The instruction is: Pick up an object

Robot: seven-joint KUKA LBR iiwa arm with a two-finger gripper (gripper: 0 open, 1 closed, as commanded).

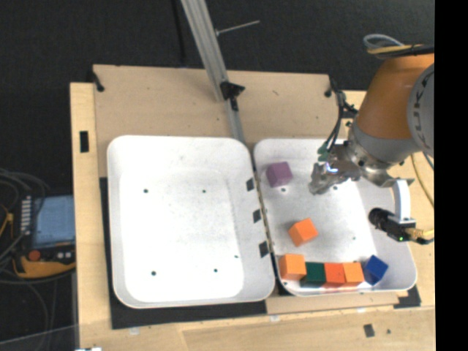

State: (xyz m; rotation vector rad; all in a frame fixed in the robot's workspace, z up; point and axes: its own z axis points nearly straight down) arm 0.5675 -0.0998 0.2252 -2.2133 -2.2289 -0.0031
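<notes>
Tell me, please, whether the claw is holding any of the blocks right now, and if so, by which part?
Nothing is held. The claw hangs over the right bin, with the purple block lying apart to its left.

We see arm [395,112]: thick rounded body, broad orange band, grey shell at right edge above and below it. Grey metallic wrist section under band. We note thin dark cables running down arm's left side toward gripper [322,180], small, silver-grey, blurred. Pale looped cable atop arm. White bracket on lower right side, black cylindrical part beneath it with tiny green light, yellowish lead trailing off.
</notes>
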